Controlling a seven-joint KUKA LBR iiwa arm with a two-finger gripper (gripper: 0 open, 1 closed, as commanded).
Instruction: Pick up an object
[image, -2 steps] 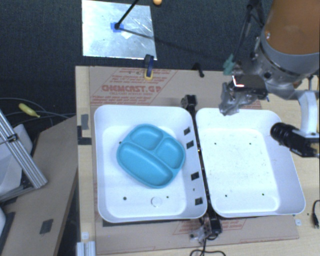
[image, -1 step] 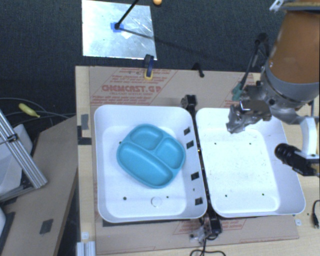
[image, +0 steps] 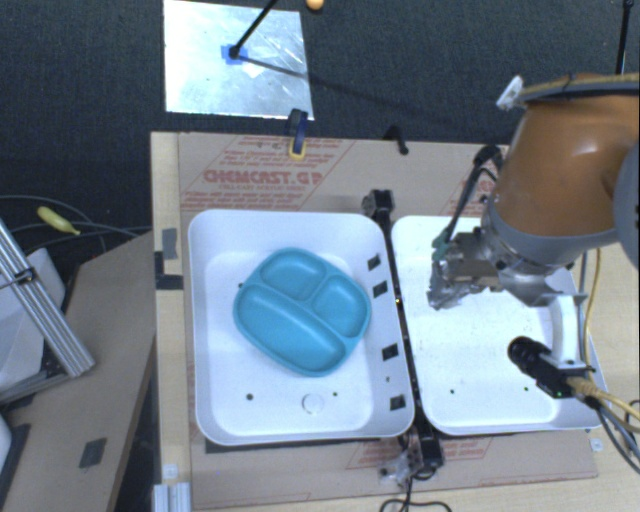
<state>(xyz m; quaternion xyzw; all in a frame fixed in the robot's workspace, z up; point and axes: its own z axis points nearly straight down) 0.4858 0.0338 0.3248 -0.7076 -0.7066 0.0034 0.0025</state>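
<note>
A blue divided plate (image: 301, 310) lies flat in the middle of the left white bin (image: 225, 400). My gripper (image: 447, 287) hangs over the left part of the right white bin (image: 470, 400), close to the wall between the two bins. It is apart from the plate, a short way to the plate's right. The grey and orange arm covers the upper right of the right bin. I see nothing between the gripper's tips.
Both bins rest on a cardboard sheet (image: 270, 175). Black clips (image: 388, 352) line the wall between the bins. A shiny sheet (image: 235, 60) lies behind the bench, and an aluminium rail (image: 40, 310) stands at the left.
</note>
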